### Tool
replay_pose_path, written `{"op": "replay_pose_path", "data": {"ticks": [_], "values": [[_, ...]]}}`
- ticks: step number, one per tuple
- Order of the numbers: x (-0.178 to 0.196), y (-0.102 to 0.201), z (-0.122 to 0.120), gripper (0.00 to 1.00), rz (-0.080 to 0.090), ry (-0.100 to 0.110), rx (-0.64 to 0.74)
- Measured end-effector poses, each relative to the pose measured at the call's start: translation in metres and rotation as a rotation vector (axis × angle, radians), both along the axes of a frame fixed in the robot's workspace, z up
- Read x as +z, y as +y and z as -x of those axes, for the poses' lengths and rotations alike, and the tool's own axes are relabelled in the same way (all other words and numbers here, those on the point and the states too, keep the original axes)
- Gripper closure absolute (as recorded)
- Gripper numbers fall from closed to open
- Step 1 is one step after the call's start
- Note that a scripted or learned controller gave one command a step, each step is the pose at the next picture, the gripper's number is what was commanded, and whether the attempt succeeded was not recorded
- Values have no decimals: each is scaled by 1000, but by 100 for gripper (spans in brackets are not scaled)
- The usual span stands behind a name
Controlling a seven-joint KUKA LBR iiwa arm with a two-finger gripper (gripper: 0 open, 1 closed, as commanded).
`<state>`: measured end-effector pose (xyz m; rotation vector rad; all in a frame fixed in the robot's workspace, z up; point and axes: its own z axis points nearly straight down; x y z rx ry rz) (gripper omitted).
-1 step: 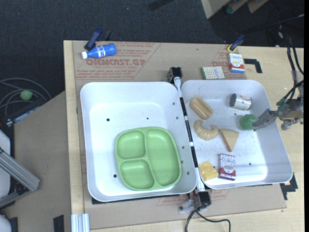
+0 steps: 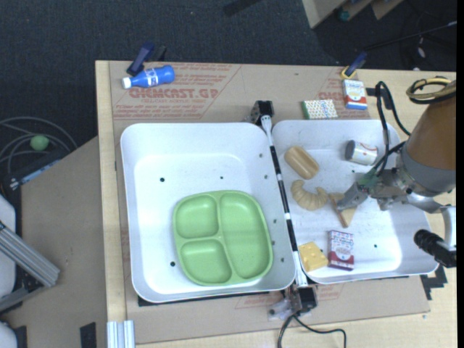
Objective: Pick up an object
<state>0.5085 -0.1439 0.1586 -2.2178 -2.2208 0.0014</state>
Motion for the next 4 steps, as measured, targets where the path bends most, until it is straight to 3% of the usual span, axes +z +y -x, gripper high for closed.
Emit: {"op": "replay_pose_path", "data": {"ticks": [1, 2, 3, 4], "values": [[-74, 14, 2, 0, 1, -2, -1], [-74, 16, -39, 0, 2, -4, -1], [-64, 16, -39, 100, 3, -5, -2], [27, 93, -29, 100, 0, -4, 1]]}}
